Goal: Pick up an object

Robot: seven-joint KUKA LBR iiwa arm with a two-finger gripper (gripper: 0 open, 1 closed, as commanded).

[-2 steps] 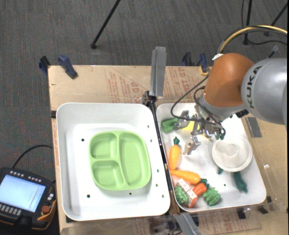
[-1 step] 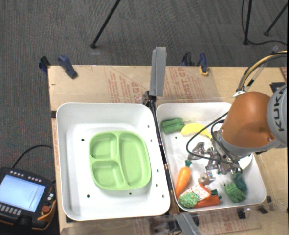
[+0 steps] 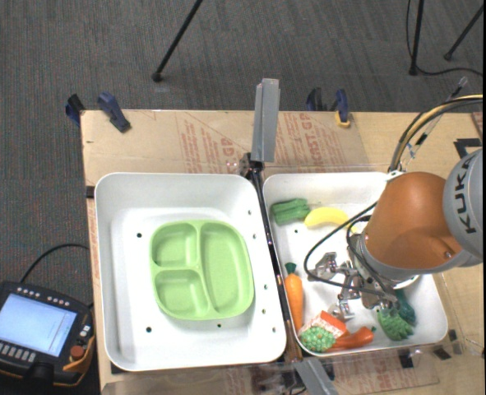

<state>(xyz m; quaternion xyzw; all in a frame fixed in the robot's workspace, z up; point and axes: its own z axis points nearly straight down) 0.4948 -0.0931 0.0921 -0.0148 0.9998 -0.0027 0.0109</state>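
- In the right bin (image 3: pixel 437 301): gripper (image 3: pixel 351 298) low over the toys, near its front; open or closed, cannot tell.
- Just beside it: carrot (image 3: pixel 294 298) to the left, bag of peas (image 3: pixel 322 332) and red pepper (image 3: pixel 355 337) in front, broccoli (image 3: pixel 395 320) to the right.
- Toward the back: green pickle (image 3: pixel 289 211) beside a banana (image 3: pixel 326 216).
- In the left bin (image 3: pixel 115 220): green divided plate (image 3: pixel 201 269).

my orange band (image 3: pixel 407 220) hides part of the right bin (image 3: pixel 341 179). my gripper (image 3: pixel 354 299) fingers are too tangled in cables to read. the pendant (image 3: pixel 29 327) is cut off at the left edge.
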